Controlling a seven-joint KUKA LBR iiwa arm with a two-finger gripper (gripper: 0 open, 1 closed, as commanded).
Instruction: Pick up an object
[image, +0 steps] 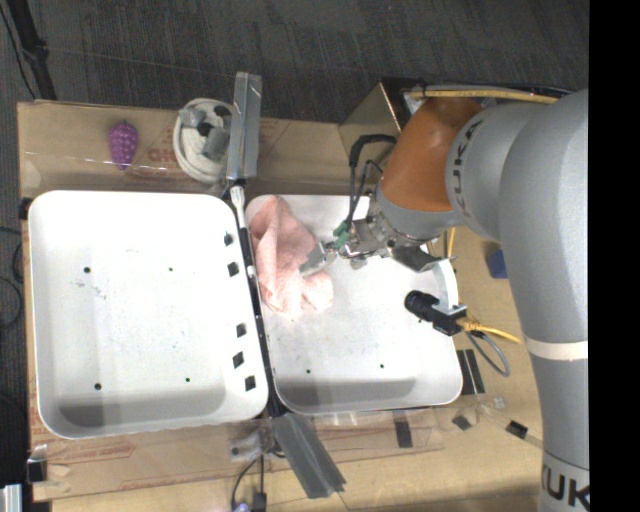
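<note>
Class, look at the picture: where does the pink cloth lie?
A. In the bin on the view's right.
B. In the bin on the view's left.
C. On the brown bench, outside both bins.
A: the pink cloth lies inside the right-hand bin, close to the wall beside the other bin.

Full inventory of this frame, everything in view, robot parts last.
left bin: 1, white, left half of the bench
right bin: 1, white, beside the left bin
cloth: 1, pink, crumpled in the right bin by its left wall
small lumpy object: 1, purple, on the bench beyond the left bin
coil: 1, white, on the bench beyond the bins
arm: 1, grey with orange band, reaching from the right
gripper: 1, at the cloth's right edge
</note>
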